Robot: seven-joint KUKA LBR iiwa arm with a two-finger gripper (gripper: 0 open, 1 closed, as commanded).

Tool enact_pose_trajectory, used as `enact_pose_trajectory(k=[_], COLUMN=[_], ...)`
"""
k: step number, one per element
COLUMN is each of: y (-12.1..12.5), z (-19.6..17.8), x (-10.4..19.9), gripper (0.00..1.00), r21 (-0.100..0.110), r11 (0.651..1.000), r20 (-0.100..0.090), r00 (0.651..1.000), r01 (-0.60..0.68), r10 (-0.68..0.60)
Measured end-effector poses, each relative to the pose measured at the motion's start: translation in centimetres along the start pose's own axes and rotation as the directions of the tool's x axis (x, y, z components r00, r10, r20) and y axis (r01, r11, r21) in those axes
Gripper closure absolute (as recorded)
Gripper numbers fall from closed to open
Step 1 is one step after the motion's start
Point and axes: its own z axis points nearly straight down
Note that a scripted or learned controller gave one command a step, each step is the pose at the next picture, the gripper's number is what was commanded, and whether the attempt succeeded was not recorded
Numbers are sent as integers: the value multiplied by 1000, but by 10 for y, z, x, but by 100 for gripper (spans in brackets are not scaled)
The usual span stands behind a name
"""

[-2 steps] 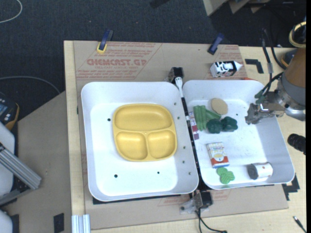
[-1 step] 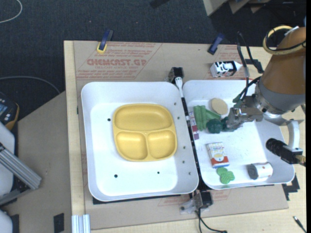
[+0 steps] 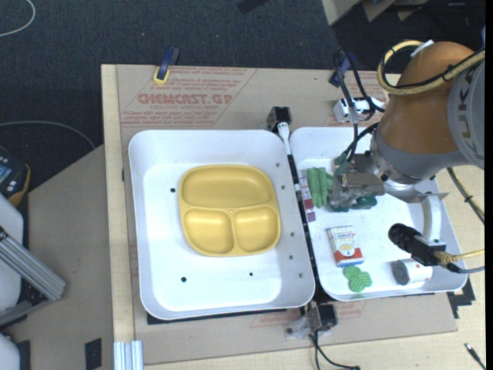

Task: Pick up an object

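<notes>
Desk: you see a brown cardboard-covered desk point(image 3: 192, 99) on dark carpet floor point(image 3: 115, 14) | left white bin point(image 3: 154, 284): yellow sectioned plastic tray point(image 3: 229, 209) | tool point(image 3: 350, 195): low in right white bin point(image 3: 439, 284), state you cannot tell

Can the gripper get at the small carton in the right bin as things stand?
Probably yes. The carton lies flat on the right bin's floor, nothing on top of it. The gripper sits just beyond it over the green items; the green toy lies close on the carton's near side.

Grey arm point(image 3: 431, 122) reaching from right, orange-banded wrist bent down, hand point(image 3: 348, 193) lowered
</notes>
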Motion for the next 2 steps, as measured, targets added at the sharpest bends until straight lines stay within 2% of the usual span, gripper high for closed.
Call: enact_pose_trajectory(k=[1, 2], y=[-14, -21], z=[-9, 0], x=[53, 66], gripper=[100, 100], r21=[1, 2], r11=[1000, 1000], r20=[1, 3], r00=[1000, 1000], r01=[-1, -6], r10=[1, 6])
